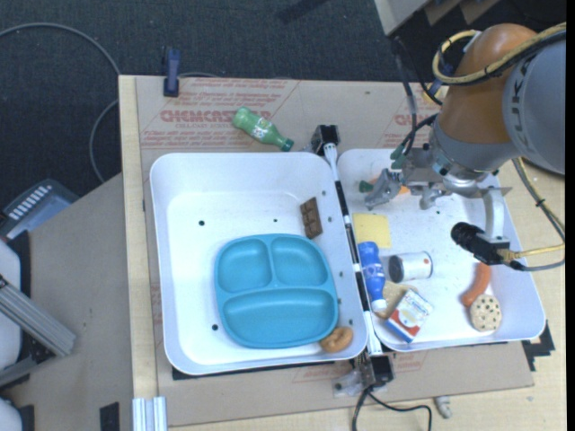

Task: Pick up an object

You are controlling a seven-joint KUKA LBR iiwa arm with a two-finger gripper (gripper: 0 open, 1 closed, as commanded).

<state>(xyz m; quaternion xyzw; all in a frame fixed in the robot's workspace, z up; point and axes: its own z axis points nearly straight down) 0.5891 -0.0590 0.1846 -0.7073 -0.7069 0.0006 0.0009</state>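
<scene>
Bench top (225, 115): brown cardboard w/ red print. Dark carpet floor (81, 16) is seen beyond bench's far and left edges; a thin cable (90, 48) is looped on it.

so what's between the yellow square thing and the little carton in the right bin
In the camera view, a small white can lies between the yellow square and the carton, with a blue tube alongside.

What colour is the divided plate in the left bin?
Light blue; the divided plate shows clearly in the camera view.
</scene>
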